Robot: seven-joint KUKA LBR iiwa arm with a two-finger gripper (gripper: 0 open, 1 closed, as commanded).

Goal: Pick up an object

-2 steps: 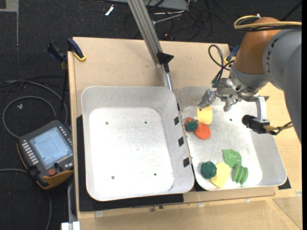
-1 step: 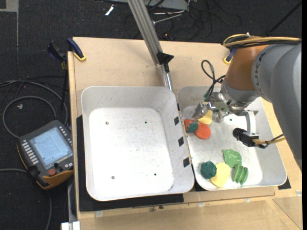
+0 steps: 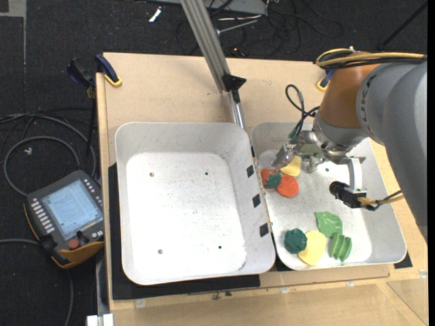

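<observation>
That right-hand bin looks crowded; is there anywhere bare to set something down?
Yes: the whole floor of the left bin is bare. In the right bin, toys cluster near the gripper and along the front edge; a bare patch lies between the red toy and the green toy.

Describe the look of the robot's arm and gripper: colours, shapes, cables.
The arm is thick, rounded and grey, with a broad orange band above the wrist. The gripper is a small metallic unit with two thin fingers. A black cable loops beside the wrist, and a yellow and black cable bundle runs along the arm's top.
</observation>
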